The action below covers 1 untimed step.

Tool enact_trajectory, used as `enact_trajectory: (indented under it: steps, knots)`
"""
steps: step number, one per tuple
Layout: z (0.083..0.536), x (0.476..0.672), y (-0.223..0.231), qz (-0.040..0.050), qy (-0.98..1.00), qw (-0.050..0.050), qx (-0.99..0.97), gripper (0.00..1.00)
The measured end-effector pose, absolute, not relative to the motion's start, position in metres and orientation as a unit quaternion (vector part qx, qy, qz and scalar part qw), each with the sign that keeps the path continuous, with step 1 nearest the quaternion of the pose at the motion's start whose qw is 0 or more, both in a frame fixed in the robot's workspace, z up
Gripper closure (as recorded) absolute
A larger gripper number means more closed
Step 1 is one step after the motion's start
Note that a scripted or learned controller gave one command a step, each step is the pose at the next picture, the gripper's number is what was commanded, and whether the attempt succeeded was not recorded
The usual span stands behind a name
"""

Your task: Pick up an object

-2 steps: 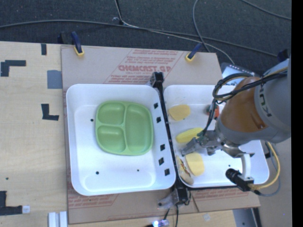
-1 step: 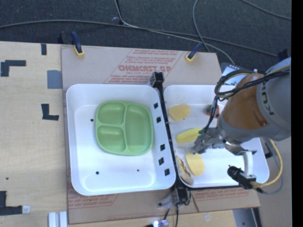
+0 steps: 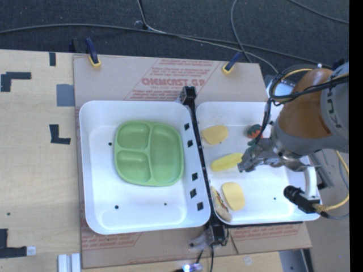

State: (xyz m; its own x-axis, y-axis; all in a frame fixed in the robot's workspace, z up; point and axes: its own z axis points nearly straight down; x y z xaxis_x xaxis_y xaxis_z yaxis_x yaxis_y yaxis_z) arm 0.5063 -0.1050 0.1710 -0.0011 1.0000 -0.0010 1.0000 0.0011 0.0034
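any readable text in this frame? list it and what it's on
"CHEMCAST GP" in red, printed on the brown protective sheet under the two white bins.
Smaller red lines above and below it on the same sheet: too blurred to read.
Faint red print on the sheet's bottom strip, below the bins: unreadable.
No legible marks on the green divided plate, the yellow pieces or the arm.

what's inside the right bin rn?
In the right bin: three yellow pieces, a small green-orange item, the gripper. The arm covers its far-right side.
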Motion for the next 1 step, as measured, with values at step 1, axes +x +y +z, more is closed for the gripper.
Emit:
enact_trajectory:
  steps: [1]
  knots:
    - [0.2189, 0.4977, -0.1073, 0.0005, 0.707, 0.001, 0.707, 1.0]
